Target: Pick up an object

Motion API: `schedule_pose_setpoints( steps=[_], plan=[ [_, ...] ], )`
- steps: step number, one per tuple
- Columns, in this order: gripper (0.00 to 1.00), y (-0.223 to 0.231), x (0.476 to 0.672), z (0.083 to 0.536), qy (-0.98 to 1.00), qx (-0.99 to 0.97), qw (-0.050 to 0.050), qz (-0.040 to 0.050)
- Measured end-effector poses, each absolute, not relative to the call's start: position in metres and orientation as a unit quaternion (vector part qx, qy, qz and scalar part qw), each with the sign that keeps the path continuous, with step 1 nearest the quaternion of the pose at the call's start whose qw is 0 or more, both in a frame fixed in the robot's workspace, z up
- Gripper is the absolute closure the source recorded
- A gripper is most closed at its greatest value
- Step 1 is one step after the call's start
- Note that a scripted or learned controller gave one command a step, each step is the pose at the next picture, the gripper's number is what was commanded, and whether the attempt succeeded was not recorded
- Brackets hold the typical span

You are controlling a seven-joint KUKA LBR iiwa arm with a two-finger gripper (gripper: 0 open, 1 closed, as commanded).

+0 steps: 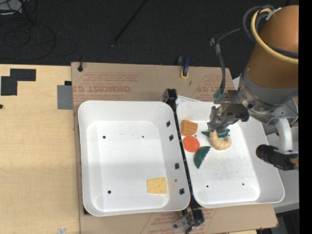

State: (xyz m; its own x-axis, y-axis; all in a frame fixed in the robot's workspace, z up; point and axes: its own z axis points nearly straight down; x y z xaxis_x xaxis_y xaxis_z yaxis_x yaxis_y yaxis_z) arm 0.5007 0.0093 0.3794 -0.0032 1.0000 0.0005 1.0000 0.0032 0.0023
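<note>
You see the arm [273, 57] reaching in from the right, bent down over the right bin [258, 189]. Its tool [220, 128] hangs low, just above the cream curved object [220, 142]. Whether the tool is open or closed, I cannot tell. Near it lie an orange piece [189, 127], a red disc [191, 144] and a green piece [201, 155]. A yellow square [156, 185] lies in the left bin [92, 179].

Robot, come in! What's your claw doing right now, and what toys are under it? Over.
Gripper low over right bin, at cream curved piece. Nothing seen gripped. Orange disc, orange chunk, green wedge crowd close.
</note>
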Motion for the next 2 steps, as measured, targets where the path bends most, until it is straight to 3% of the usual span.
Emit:
schedule_pose_setpoints(
  steps=[1,2],
  plan=[
    [1.0,0.06,0.597,0.347,0.709,0.706,0.0,-0.0008],
    [1.0,0.013,0.541,0.348,0.706,0.709,-0.002,-0.0025]
  ],
)
